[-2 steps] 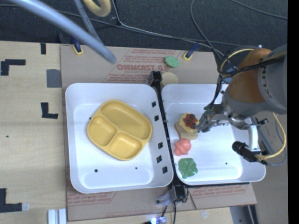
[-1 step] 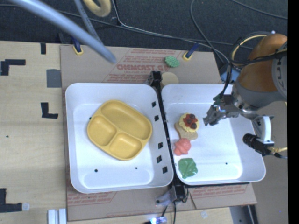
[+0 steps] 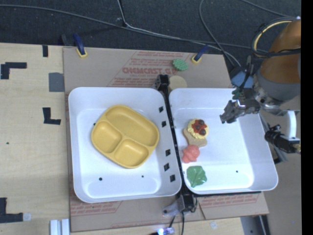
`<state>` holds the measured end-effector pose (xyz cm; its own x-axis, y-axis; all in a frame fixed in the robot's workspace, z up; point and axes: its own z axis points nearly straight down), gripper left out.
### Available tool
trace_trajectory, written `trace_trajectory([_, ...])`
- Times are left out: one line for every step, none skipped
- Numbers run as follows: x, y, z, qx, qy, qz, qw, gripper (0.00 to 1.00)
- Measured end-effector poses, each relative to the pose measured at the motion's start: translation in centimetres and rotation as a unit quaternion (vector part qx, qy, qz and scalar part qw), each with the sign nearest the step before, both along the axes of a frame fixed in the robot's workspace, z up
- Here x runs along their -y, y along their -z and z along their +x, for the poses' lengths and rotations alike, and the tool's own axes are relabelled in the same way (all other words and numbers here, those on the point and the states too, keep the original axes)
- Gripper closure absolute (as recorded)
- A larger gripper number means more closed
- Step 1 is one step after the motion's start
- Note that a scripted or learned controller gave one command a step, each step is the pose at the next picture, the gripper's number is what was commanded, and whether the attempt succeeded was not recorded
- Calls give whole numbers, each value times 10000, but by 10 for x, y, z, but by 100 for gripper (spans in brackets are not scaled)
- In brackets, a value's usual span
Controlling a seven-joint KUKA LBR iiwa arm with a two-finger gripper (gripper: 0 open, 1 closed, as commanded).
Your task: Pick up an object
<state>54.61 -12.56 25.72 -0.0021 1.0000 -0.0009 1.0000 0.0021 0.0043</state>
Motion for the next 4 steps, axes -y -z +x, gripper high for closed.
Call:
trace_trajectory([-51,5,6,-23,-17,5,10000,100])
trace_trajectory([-103,2,22,-26,-21,8,10000,100])
trace_trajectory([-152,23,38,-29,-14,0,10000,100])
trace_trajectory([-202,21,66,-20,-21,8,10000,100])
